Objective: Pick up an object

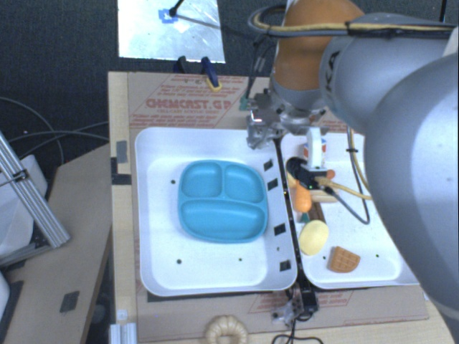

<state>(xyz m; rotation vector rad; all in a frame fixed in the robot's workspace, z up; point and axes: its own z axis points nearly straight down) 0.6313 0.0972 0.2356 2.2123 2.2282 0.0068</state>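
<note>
While the arm (387, 84) is stretched in from the right, the gripper (259, 136) is seen above the divider between the bins, at their far edge; whether it is released or clenched cannot be told. A blue sectioned plate (222, 200) lies mid-floor in the left bin (154, 264). Along the right bin's (380, 267) left edge lie an orange piece (303, 200), a yellow lemon-like object (313, 236) and a waffle-like piece (343, 259).
</note>
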